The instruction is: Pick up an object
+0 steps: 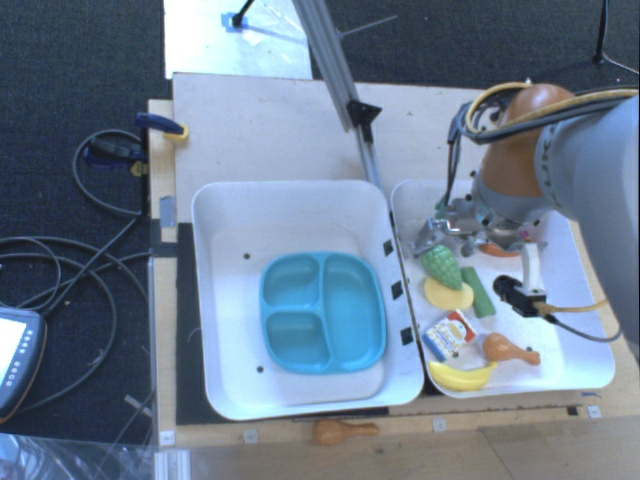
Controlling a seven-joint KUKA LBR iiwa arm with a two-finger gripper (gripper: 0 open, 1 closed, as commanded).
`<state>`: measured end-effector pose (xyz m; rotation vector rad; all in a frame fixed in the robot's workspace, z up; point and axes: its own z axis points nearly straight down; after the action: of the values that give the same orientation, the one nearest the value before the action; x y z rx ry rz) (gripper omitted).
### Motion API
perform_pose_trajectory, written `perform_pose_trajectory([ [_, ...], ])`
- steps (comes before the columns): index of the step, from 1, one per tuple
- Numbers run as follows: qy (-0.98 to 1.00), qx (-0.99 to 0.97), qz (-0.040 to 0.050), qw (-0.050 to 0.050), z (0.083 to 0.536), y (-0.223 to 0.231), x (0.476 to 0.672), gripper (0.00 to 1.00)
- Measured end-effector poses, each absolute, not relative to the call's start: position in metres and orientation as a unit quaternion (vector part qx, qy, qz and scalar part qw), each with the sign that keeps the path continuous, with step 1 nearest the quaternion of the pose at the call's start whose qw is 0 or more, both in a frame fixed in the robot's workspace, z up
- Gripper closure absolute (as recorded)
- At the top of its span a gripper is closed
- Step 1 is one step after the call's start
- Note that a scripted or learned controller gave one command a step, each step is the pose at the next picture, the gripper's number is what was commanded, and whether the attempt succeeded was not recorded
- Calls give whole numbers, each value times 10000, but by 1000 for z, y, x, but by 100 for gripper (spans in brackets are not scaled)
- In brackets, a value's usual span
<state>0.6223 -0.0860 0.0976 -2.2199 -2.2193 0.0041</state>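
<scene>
- Reaching in from the right, arm point(590, 158) covers part of the right bin point(590, 368); grey link and orange band hide the bin's upper-right area.
- Gripper point(452, 230): metal parts sit low over the right bin, just above the green corn-shaped toy point(440, 265). Contact cannot be confirmed and no obj. is seen between its parts; open/shut state: cannot tell.
- Small packet point(449, 335): red/white/blue print, text too small to read.
- Right bin contents, plastic toy food: yellow round piece point(448, 293), green stick point(478, 293), banana point(462, 375), brown drumstick point(508, 349).
- Left bin point(225, 268): smooth teal divided tray point(322, 311), 3 compartments.
- Bench point(260, 128): pale board; a second drumstick point(345, 430) at front edge.
</scene>
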Motion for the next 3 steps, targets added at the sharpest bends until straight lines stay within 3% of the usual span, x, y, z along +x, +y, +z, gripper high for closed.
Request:
perform_pose_trajectory([
  [1,-7069,-7073,-9,-6,112,-86,624,100],
  [3,-7098,-7043,-28,-32,218,-74,627,100],
])
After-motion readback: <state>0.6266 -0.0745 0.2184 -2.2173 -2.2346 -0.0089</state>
